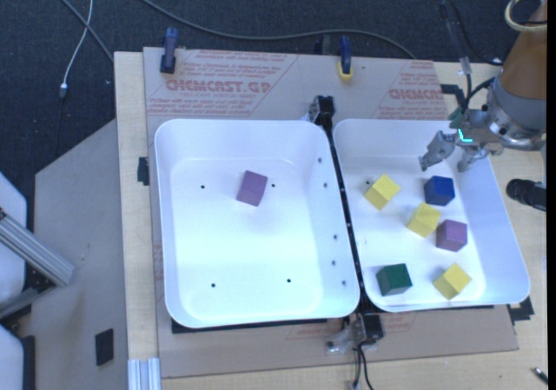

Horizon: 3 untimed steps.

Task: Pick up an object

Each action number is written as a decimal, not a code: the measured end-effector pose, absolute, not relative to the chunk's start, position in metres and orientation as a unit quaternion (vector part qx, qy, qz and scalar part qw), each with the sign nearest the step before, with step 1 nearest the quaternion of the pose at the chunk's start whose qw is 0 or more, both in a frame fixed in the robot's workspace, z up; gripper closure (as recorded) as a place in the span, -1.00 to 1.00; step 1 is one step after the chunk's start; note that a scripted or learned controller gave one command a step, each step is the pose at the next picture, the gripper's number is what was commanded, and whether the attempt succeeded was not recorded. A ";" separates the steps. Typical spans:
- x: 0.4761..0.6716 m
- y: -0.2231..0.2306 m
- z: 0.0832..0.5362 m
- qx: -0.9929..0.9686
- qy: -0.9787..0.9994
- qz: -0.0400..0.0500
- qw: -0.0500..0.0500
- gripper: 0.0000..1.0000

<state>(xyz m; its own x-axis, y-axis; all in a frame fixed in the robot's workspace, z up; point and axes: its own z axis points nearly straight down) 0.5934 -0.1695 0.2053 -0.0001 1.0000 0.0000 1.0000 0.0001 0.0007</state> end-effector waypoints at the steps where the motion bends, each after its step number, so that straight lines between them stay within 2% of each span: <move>1: 0.593 -0.170 0.205 0.707 0.707 0.000 0.000 -1.00; 2: 0.585 -0.174 0.157 0.707 0.707 -0.001 -0.002 -1.00; 3: 0.585 -0.168 0.114 0.707 0.707 0.000 0.000 -1.00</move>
